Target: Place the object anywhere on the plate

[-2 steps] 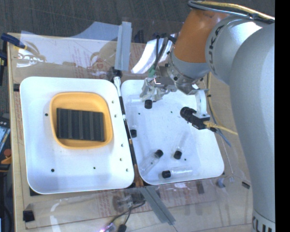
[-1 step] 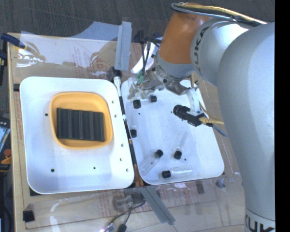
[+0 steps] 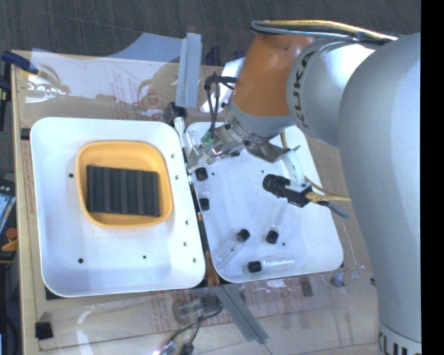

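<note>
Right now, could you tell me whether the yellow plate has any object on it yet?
Not yet. The yellow plate in the left bin shows just its dark ribbed centre; the clear tubes lie in the right bin.

Yellow plate (image 3: 123, 154) with dark ribbed centre, white bins (image 3: 52, 257), grey arm (image 3: 355, 95) with orange band (image 3: 270, 72).

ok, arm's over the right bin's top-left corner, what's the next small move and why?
Probably a short descent onto one vial. The gripper hovers at the upper-left corner of the right white bin, where clear black-capped vials lie loose. Nothing shows between its fingers, and the yellow plate with the dark ribbed centre in the left white bin carries no vial yet.
</note>
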Controlling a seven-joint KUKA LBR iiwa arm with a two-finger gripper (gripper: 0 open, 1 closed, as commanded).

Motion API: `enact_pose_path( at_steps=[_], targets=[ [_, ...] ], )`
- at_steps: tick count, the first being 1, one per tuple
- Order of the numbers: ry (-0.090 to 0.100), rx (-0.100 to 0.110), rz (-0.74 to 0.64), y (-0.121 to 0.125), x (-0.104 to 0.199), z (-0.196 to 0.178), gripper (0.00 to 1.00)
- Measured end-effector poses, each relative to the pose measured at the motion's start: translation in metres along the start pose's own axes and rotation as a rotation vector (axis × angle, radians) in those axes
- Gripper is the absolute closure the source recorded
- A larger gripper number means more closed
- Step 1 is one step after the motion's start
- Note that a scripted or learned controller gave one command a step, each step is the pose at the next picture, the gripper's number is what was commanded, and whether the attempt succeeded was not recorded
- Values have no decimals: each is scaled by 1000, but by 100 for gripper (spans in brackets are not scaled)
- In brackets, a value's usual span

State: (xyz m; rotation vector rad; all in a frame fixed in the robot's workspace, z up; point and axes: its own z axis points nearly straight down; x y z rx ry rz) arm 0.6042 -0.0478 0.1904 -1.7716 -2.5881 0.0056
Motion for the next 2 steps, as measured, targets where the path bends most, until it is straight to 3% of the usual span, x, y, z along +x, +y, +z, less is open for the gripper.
enact_pose_path(
  at_steps=[1,2],
  targets=[
    [0,0,-211,16,32,0,100],
    [-1,0,-211,16,32,0,0]
  ],
)
